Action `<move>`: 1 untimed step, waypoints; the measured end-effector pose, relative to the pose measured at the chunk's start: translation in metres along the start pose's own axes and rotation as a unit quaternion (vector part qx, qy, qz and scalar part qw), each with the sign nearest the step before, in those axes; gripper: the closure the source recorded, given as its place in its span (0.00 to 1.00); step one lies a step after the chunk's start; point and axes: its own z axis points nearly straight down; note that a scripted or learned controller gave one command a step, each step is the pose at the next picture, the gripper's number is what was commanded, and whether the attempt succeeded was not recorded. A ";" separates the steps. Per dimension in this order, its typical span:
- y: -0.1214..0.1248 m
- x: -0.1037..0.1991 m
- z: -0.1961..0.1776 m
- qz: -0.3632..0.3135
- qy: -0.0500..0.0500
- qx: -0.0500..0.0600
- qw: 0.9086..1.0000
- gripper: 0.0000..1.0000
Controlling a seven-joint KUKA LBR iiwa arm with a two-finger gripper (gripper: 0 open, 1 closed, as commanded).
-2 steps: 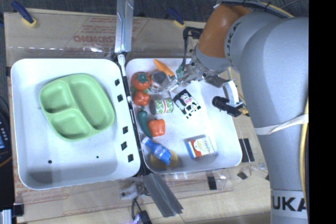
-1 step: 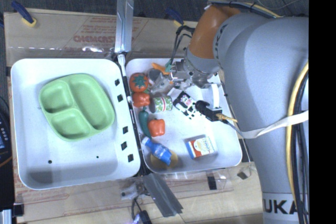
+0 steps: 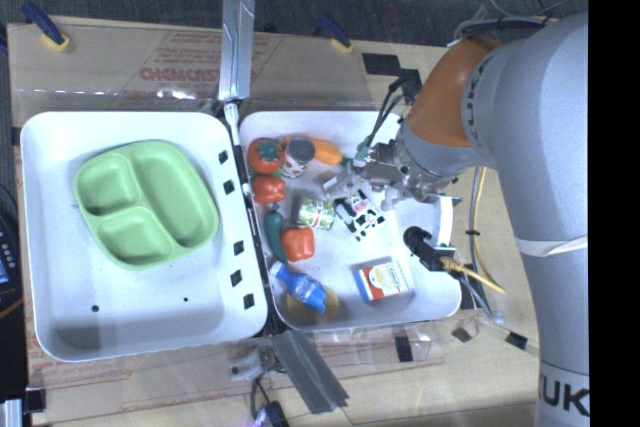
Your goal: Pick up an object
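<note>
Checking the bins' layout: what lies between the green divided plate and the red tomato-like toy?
In the camera view, between the green plate and the red toy lie bare white bin floor and the two bins' adjoining rims with black clips.

My arm (image 3: 540, 115) wears smooth grey casing with a satin sheen and a glossy orange band (image 3: 445, 100). Both white bins (image 3: 50, 215) look like smooth, faintly shiny plastic, and the green divided plate (image 3: 145, 200) looks matt plastic. The bench (image 3: 120, 55) beneath looks like bare, dull wood.
</note>
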 end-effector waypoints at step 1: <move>-0.024 -0.001 0.002 0.034 0.000 0.002 0.999 0.00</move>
